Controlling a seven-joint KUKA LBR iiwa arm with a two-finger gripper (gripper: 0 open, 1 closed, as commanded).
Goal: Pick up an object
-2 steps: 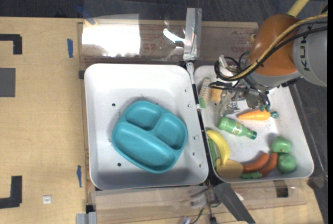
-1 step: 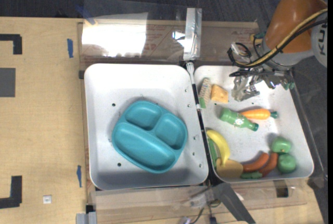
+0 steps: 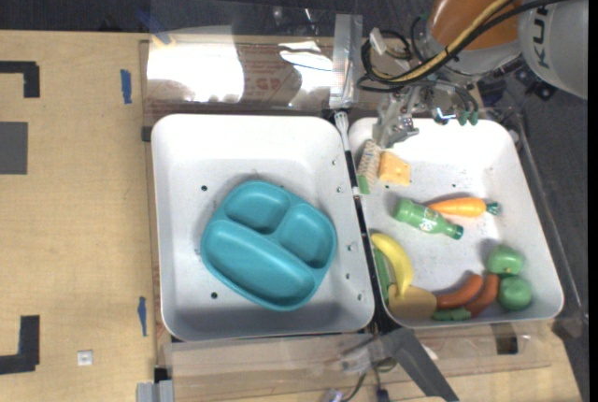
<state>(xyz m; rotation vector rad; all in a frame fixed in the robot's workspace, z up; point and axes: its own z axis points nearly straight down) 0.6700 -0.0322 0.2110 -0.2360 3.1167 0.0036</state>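
Two white bins sit side by side on the surface (image 3: 65, 204). The left bin (image 3: 177, 157) has one thing in it: a blue plate (image 3: 269, 244) with three parts, lying near the middle.

The right bin (image 3: 523, 194) has many small toy foods. There is one yellow piece like cheese (image 3: 393, 169) near the top left corner. Just left of it, one small brush-like thing (image 3: 366, 165) leans by the wall between the bins. Below them lies one green bottle (image 3: 427, 219), and just beside it one orange carrot (image 3: 458, 207). One yellow banana (image 3: 396, 261) lies along the left wall. At the bottom there is one tan piece (image 3: 413, 301), one brown sausage (image 3: 467, 291), and two green round things (image 3: 505, 261) and (image 3: 515, 294), one just above the other.

The tool (image 3: 400, 124) hangs over the top left corner of the right bin, just above the cheese piece. Nothing shows between its fingers. I cannot tell if they are apart or together.

A clear plastic sheet (image 3: 243, 64) stands behind the left bin.
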